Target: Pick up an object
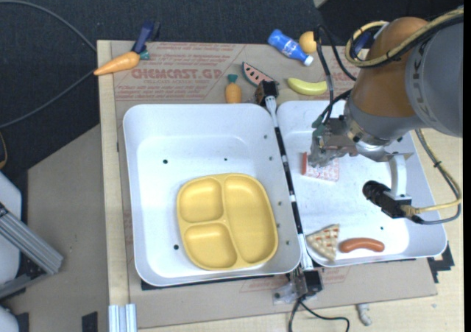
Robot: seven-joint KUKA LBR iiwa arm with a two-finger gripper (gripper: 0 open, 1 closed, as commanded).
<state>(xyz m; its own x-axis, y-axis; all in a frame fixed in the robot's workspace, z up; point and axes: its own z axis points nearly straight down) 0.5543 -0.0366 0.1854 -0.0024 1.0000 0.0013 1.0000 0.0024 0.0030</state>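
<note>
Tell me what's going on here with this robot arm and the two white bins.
The grey arm's gripper is down in the right white bin, right over a small pink and white packet. Whether it has hold of the packet cannot be seen. A toy pizza slice and a toy sausage lie near that bin's front edge. The left white bin holds a yellow divided plate. A toy banana, carrot and blue bottle lie outside the bins on the board behind.

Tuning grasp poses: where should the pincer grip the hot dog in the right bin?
Grip the hot dog at its middle, across the narrow width, coming straight down. It lies flat, long axis left to right, with the pizza slice beside its left end.
</note>
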